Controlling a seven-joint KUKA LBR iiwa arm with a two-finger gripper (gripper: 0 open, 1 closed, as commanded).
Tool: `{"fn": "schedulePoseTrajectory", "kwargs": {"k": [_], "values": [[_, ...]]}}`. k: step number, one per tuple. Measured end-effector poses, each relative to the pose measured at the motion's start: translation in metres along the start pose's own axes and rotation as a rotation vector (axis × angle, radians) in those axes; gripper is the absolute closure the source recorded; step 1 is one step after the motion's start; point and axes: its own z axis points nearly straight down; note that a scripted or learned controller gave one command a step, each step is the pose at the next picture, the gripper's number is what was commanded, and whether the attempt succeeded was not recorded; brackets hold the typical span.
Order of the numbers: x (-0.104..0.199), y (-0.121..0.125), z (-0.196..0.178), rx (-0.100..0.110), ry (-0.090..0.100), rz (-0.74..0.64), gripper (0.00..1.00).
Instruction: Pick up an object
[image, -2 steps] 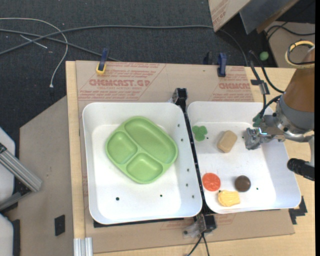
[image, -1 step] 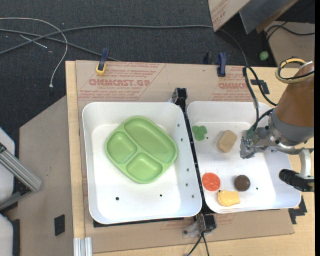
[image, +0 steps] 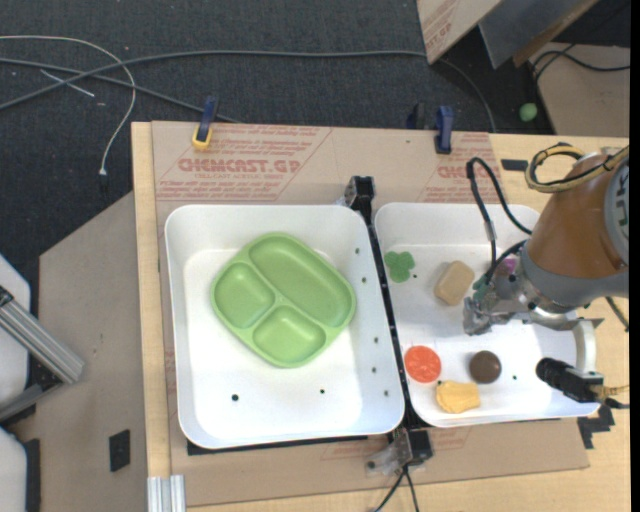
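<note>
Here the right bin (image: 455, 225) holds several small things: a tan block (image: 454, 282) near its middle, a green piece (image: 399, 266) just left of that by the divider, and toward the front an orange-red disc (image: 422, 364), a dark brown ball (image: 485, 367) and a yellow piece (image: 458, 398). The end effector (image: 484, 316) sits low between the tan block and the brown ball, with nothing visibly in it; its opening I cannot tell. The left bin (image: 190, 330) carries a green divided plate (image: 284, 298). Both bins rest on the bench (image: 150, 250).
</note>
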Motion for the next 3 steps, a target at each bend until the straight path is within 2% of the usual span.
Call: {"fn": "schedulePoseTrajectory", "kwargs": {"k": [1, 3], "values": [[-0.001, 0.002, -0.014, -0.008, -0.002, 0.000, 1.00], [0.000, 0.006, -0.090, -0.013, -0.005, -0.002, 1.00]]}}
